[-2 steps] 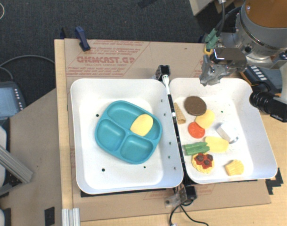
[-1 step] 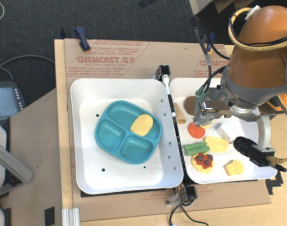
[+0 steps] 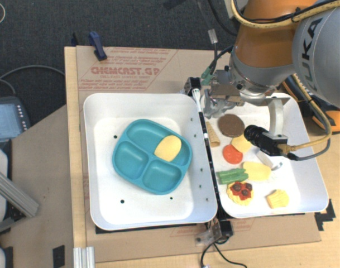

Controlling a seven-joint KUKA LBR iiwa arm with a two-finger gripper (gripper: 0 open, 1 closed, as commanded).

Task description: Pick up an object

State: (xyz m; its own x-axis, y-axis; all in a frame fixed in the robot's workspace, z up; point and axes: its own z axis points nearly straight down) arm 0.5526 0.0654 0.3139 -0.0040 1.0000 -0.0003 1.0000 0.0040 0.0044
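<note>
While the hand (image 3: 223,102) hovers at the right bin's (image 3: 309,197) back-left corner, beside the brown disc (image 3: 231,125), its state can't be told and nothing looks lifted, so the pick seems not yet done.

bright, even overhead light, soft shadows, mild glare on the white bins (image 3: 97,149), sharp focus.

The grey arm (image 3: 320,32) reaches in from the right, its orange band (image 3: 270,15) bulking above the wrist. The gripper (image 3: 214,109) hangs over the right bin's far-left corner, pointing down beside the shared edge between the bins.
</note>
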